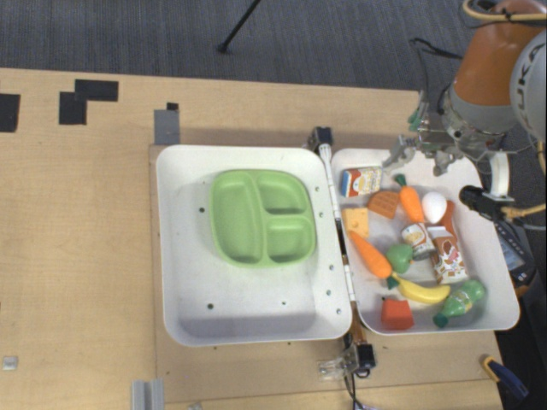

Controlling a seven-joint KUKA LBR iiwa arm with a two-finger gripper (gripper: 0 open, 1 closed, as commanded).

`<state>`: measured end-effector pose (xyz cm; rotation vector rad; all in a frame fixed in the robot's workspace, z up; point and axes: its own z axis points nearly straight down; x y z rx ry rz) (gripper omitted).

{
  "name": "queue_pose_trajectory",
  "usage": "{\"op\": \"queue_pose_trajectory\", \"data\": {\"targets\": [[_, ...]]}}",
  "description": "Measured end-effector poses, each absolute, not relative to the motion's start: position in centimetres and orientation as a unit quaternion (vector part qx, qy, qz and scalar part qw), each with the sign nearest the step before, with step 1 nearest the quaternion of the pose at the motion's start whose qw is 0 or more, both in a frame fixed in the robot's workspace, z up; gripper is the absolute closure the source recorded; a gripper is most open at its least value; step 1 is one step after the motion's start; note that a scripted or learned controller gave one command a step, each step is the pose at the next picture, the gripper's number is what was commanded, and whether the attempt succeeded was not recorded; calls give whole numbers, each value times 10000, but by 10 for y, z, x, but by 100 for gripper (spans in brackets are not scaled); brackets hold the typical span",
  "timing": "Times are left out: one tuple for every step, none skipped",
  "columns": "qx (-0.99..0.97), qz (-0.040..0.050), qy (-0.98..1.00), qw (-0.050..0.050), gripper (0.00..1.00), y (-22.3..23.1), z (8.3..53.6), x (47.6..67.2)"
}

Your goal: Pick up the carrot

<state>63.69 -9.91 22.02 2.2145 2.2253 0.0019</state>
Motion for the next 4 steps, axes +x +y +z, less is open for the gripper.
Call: {"op": "queue_pose_trajectory", "data": {"targets": [[6966, -6, 7175, -1, 0, -154, 129, 647], [5098, 49, 8602, 66, 0, -156, 95, 655], [5091, 67, 8606, 95, 100, -154, 107, 657], [5660, 15, 8244, 23, 100, -99, 211, 572]]}}
